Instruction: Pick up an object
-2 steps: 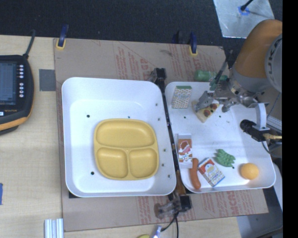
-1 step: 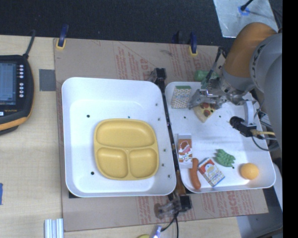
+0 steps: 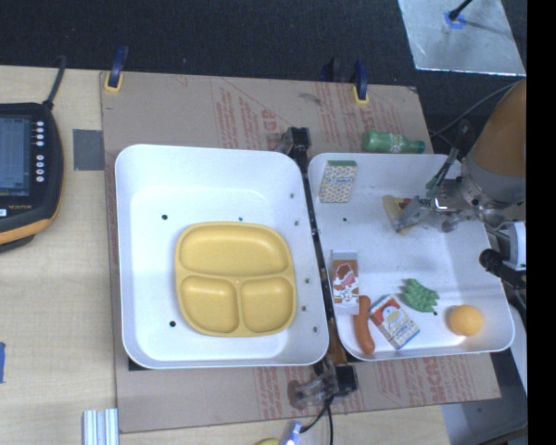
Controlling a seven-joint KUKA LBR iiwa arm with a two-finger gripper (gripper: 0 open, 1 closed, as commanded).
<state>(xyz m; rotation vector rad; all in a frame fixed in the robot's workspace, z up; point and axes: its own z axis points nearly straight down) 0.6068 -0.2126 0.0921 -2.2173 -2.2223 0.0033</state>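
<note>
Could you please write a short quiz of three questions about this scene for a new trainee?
1. True or false: the yellow tray lies in the left bin.
2. Which lies nearest the orange ball? A) green toy B) sausage C) green bottle
3. Fill in: the claw is over the ____ bin.

Key: 1 true; 2 A; 3 right.

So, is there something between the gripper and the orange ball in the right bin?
Nothing visible blocks it. The gripper sits near the bin's far side; the orange ball lies at the near right corner, bare floor between. The green toy lies left of that line.
</note>
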